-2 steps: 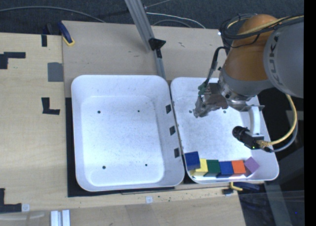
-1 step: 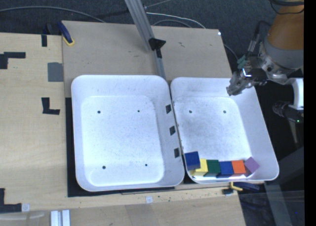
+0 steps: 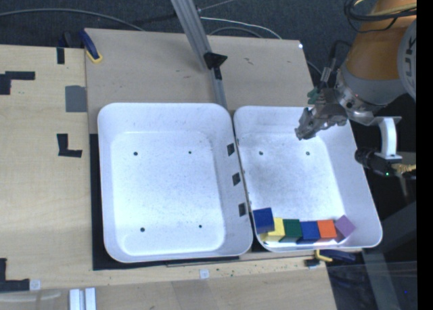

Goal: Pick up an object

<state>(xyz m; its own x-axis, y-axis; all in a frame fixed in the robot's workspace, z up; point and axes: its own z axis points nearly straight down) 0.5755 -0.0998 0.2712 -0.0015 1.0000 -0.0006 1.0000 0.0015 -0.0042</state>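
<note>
The approach seems to be in hand: the arm (image 3: 379, 51), grey metal with an orange band, holds the gripper (image 3: 306, 128) over the far end of the right bin (image 3: 298, 173), a shallow, speckled white tray. I cannot tell its opening. Next it likely must travel to the bin's near edge, where small coloured blocks (image 3: 301, 229) lie in a row.

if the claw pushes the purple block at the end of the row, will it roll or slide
The purple block looks flat-faced and stiff, so it would likely slide, not roll. It sits tilted against the right bin's corner wall, so it may tip or jam. It is probably light.
</note>
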